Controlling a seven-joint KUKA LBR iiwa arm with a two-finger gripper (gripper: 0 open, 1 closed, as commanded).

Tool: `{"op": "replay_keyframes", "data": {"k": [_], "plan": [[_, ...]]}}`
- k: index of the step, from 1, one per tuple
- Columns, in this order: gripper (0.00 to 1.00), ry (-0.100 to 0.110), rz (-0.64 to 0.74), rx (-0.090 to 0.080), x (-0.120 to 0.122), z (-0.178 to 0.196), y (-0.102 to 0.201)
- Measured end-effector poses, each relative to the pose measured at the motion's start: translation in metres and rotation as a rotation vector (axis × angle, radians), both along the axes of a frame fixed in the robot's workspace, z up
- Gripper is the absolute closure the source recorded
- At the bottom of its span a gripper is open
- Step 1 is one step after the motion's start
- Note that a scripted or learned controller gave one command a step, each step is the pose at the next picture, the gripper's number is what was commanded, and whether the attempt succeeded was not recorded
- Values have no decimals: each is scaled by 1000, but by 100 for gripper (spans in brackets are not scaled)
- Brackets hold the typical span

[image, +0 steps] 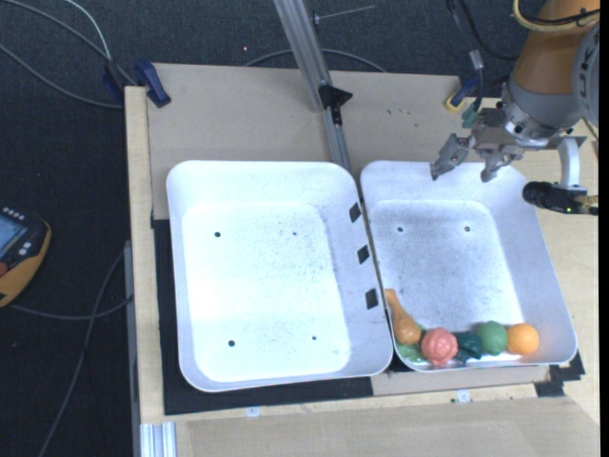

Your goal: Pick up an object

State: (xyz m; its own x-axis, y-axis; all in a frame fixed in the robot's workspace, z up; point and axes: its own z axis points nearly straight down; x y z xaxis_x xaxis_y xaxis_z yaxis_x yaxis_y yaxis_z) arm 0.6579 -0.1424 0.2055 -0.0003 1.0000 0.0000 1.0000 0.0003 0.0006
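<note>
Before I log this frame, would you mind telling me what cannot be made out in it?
- Dark teal item in the right bin: partly covered by the pink ball and green ball; its shape is unclear.
- Arm: cut off by the top and right edges.
- Device: cut off by the left edge, screen too small to read.

Robotics laboratory. A plywood surface [247,103] carries two white bins [257,274] on black matting, clamped with blue clamps [152,84]; loose cables [57,27] cross the dark carpet, an aluminium post [304,36] rises at the far side.
</note>
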Motion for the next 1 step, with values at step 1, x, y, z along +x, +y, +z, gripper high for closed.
{"op": "replay_keyframes", "data": {"k": [1], "plan": [[0,-9,-5,-3,-118,98,-44]]}}
